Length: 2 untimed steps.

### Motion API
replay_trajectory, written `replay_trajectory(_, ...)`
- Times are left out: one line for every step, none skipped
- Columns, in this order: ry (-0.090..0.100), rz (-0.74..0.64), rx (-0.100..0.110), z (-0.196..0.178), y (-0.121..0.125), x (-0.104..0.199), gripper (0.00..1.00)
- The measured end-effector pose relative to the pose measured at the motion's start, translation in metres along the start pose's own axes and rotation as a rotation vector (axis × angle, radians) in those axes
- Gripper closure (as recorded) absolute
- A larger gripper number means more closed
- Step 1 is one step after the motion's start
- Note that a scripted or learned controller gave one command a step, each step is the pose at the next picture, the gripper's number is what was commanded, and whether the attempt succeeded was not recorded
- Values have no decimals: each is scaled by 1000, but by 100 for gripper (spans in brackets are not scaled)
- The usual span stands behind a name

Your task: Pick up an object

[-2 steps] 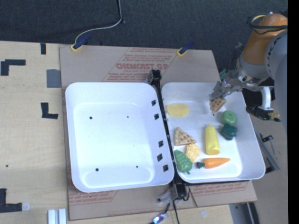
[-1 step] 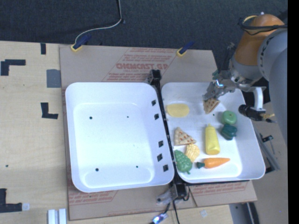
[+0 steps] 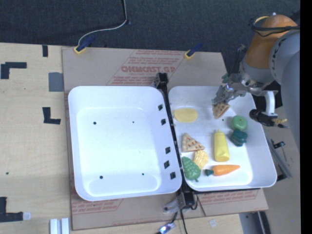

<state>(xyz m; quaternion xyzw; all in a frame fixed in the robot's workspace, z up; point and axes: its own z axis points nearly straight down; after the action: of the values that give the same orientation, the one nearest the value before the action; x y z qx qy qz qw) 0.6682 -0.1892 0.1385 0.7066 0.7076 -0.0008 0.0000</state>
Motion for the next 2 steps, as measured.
replay_trajectory(0,0,0,-4,0,8,100)
replay_trajectory(0,0,0,-2,0,20,100)
